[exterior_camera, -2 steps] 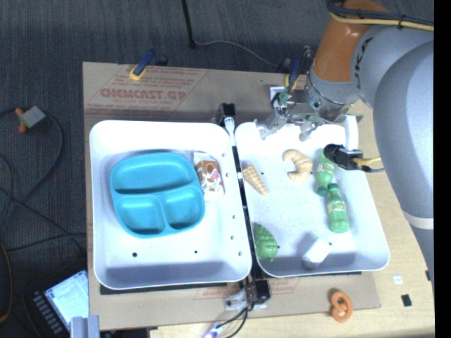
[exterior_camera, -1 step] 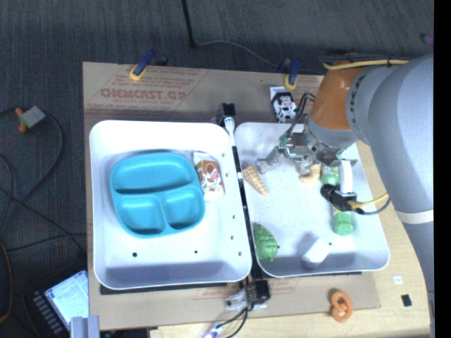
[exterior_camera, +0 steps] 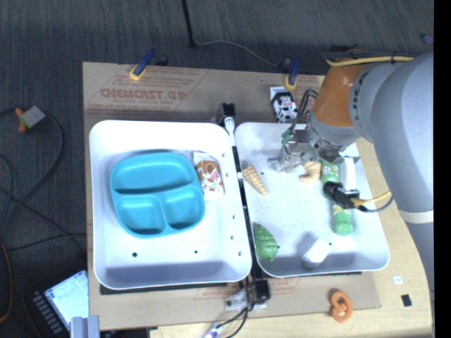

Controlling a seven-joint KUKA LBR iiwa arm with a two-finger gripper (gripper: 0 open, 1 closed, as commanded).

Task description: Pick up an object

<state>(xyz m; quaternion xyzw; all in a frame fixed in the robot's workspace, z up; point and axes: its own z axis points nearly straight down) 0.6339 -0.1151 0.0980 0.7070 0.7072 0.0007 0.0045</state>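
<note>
My gripper (exterior_camera: 287,159) hangs low over the back of the right bin (exterior_camera: 366,259), under the grey arm with its orange band. A tan, shell-like piece (exterior_camera: 311,169) lies just to its right, and a ribbed yellow cone (exterior_camera: 255,179) lies to its left near the bin's left wall. A green toy (exterior_camera: 266,241) rests at the front left of this bin and a white lump (exterior_camera: 315,251) at the front middle. A green bottle-shaped thing (exterior_camera: 343,221) lies on the right side, partly behind the wrist. Nothing shows between the gripper and these objects.
The left bin (exterior_camera: 102,259) holds a blue divided tray (exterior_camera: 156,192) and a small brown-and-white packet (exterior_camera: 208,177). An orange ring-shaped piece (exterior_camera: 341,303) lies on the bench in front of the right bin. Clamps (exterior_camera: 143,63) hold the board's back edge.
</note>
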